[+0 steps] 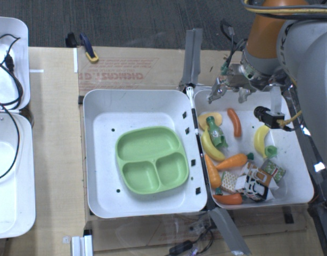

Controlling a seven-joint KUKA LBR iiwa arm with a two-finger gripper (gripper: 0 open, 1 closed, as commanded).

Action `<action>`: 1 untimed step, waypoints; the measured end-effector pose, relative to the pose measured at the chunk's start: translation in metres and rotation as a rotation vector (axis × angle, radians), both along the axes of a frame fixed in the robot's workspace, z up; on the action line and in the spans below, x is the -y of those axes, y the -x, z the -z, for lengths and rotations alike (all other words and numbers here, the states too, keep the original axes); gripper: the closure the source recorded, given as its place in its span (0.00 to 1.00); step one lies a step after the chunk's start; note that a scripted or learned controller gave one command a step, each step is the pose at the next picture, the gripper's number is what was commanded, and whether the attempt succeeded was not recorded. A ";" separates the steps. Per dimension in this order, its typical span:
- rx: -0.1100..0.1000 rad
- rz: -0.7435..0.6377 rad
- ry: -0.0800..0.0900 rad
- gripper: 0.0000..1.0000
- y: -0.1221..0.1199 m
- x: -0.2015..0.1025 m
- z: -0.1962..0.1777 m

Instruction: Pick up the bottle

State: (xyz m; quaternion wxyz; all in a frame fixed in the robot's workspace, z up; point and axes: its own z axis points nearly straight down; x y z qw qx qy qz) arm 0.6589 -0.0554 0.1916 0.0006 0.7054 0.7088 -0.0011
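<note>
the task looks barely started: the bottle [217, 133] lies in the right bin [301, 159], resting among the toy food, and nothing is lifted. it is a small green bottle, on its side, cap end toward the upper left, leaning across a yellow banana [210, 146] near the bin's left wall. an orange sausage [235, 122] lies just to its right, and a carrot [233, 161] sits below it.

the gripper [231, 91] hangs over the far edge of the right bin, above the bottle in this view and a little to its right. its 2 fingers stand apart in a moderate spread, with nothing between them. the bottle is well clear of the jaws, toward the near side and slightly left of them; the sausage is closer to the line below the fingers than the bottle is.

what is left, judging from this: bring the gripper over the bottle, turn the jaws to straddle its narrow width, go down, close and lift. the banana touching the bottle could crowd one finger on the way in.

the left bin [97, 143] holds a green divided plate [152, 159] and plays no part here.
</note>
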 end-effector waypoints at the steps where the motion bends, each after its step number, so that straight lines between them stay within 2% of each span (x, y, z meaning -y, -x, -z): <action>1: -0.002 0.263 -0.001 0.00 0.044 0.042 0.070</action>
